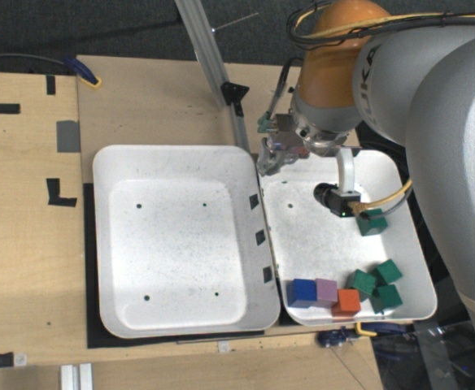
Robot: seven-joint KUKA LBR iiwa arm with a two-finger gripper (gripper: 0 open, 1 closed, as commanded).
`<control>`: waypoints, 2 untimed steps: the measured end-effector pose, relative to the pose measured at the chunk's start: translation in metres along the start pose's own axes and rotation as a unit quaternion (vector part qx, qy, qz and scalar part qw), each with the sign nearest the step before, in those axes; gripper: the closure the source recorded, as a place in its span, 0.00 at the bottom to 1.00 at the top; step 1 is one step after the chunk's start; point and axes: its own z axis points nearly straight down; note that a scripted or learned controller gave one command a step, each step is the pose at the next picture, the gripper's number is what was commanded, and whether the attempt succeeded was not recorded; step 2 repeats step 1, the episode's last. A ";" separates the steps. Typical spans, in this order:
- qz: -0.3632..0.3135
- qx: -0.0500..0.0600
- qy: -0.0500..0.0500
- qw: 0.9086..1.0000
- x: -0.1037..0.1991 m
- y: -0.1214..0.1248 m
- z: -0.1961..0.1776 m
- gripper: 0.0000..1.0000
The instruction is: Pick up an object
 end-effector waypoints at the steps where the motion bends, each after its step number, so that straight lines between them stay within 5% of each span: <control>1: 0.000 0.000 0.000 1.000 0.053 0.015 0.006 1.00; 2: 0.000 0.000 0.000 1.000 0.053 0.015 0.006 1.00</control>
